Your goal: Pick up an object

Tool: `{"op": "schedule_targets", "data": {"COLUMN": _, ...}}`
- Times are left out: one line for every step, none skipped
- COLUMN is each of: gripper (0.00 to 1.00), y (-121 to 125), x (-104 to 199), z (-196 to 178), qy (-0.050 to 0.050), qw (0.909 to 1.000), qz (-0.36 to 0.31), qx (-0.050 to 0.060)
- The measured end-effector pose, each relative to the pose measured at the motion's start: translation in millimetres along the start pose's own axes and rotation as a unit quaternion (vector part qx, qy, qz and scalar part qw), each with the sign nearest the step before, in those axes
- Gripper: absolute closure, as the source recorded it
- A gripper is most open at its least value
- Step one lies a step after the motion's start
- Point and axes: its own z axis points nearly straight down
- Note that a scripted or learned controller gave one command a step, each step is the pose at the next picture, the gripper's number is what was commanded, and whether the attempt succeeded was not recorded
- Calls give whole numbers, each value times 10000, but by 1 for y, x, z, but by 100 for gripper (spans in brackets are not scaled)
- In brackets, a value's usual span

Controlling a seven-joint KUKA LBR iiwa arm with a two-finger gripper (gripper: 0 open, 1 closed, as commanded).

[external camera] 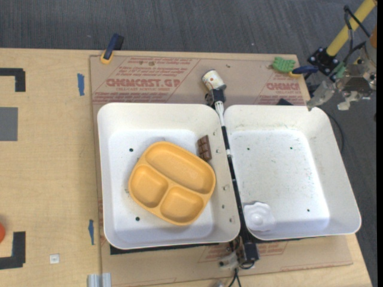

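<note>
Sitting in the left bin [114, 124], the yellow tray [172, 182] lies far left of and nearer than the gripper [344, 91]; a small white thing [258, 215] rests in the right bin [335, 154].

yellow tray [172, 183] fills left bin [114, 124], right bin [317, 127] open

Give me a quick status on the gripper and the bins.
Gripper at right bin's far corner, holding nothing visible. Yellow divided plate in left bin. White object in right bin.
</note>
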Motion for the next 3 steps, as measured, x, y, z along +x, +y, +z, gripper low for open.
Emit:
{"op": "schedule_targets", "data": {"gripper": 0, "y": -35, "x": -5, "z": 135, "qy": 21, "qw": 9998, "qz": -207, "qx": -22}}
{"op": "schedule_targets", "data": {"gripper": 100, "y": -35, "x": -6, "z": 125, "qy": 3, "qw": 9998, "qz": -211, "qx": -23}}
{"op": "schedule_targets", "data": {"gripper": 100, "y": 10, "x": 6, "z": 73, "qy": -2, "qw": 9830, "qz": 1836, "qx": -8}}
